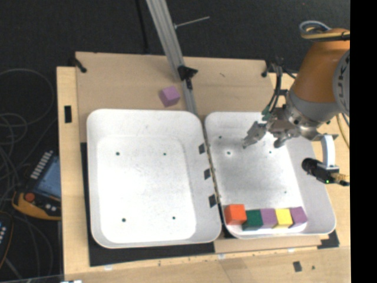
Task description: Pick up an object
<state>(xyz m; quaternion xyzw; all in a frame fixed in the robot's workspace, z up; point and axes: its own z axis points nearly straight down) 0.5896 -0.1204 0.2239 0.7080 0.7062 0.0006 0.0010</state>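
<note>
Along the near wall of the right bin sits a row of small blocks: orange, green, purple, yellow and another purple. My gripper hangs over the far part of that bin, well away from the row. It is open, its two fingers spread apart with nothing between them. The orange-banded arm reaches in from the right above it.
The left bin lies beside the right one. A loose purple block rests on the bench behind the left bin. A slanted metal post rises at the back between the bins. Cables and a pendant lie off the bench at left.
</note>
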